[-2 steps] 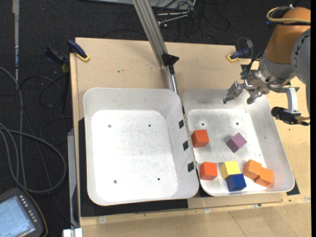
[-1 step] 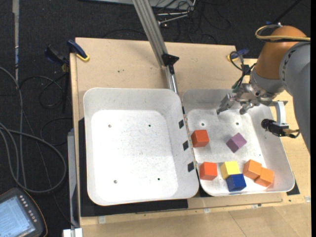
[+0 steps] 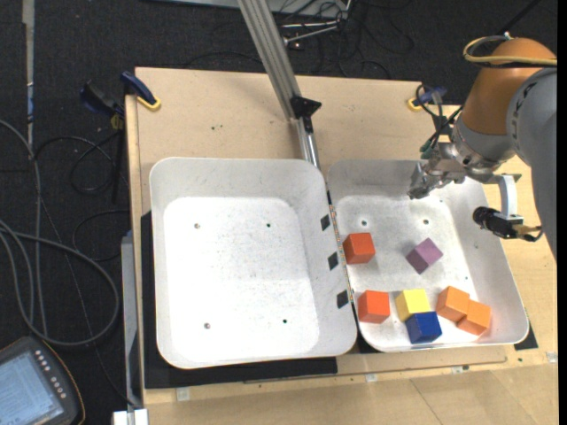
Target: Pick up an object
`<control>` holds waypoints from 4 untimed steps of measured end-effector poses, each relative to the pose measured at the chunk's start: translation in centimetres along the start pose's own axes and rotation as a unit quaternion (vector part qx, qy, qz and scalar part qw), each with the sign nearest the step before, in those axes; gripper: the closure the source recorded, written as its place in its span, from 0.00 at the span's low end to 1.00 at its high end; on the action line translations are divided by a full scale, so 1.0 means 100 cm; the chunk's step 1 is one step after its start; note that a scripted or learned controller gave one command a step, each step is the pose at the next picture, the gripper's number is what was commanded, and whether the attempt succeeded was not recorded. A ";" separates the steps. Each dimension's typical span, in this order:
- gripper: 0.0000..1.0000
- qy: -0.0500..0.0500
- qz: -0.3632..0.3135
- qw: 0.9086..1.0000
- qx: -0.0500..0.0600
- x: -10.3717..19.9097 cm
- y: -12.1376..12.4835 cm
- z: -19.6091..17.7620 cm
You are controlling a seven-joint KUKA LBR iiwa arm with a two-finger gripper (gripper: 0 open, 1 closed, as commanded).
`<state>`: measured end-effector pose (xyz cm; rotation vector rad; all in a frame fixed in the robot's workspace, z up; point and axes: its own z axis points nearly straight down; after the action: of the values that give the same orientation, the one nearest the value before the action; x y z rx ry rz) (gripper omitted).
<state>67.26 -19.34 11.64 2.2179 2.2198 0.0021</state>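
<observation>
Grey and orange, your arm (image 3: 509, 104) comes in from the right, and its gripper (image 3: 423, 184) hangs over the far rim of the right bin (image 3: 496, 264). You cannot tell from this slant how the gripper is set, and nothing shows in its grasp. A black fitting (image 3: 494, 220) juts from the wrist just above the bin's right wall.

Look nearer to you in that bin and you find the blocks. An orange cube (image 3: 359, 248) sits close to the left wall, and a purple cube (image 3: 424, 255) lies to its right, well apart from the gripper. Along the near wall there is a second orange cube (image 3: 374, 305), then a yellow cube (image 3: 412, 304) touching a blue cube (image 3: 424, 327) just in front of it, then two more orange blocks (image 3: 465, 310) pressed together by the right corner.

Beside it, the left bin (image 3: 168, 237) shows you a speckled white floor with four small holes. Both bins rest on a pale wooden bench (image 3: 213, 113) held by blue and yellow clamps (image 3: 135, 88) at its far corners. A slanted metal strut (image 3: 270, 47) runs down to the seam between the bins. Around the bench you see dark carpet, loose black cables (image 3: 62, 264) and a corner of a handheld pendant (image 3: 31, 388).
</observation>
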 end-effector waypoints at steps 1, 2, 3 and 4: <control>1.00 -0.001 0.001 1.000 -0.002 -0.010 -0.001 -0.055; 1.00 -0.001 -0.001 1.000 -0.003 -0.010 0.001 -0.110; 1.00 0.002 -0.003 1.000 0.001 0.037 -0.017 -0.122; 1.00 0.002 -0.003 1.000 0.002 0.080 -0.031 -0.127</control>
<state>64.15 -11.29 24.34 2.2147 2.2300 0.0015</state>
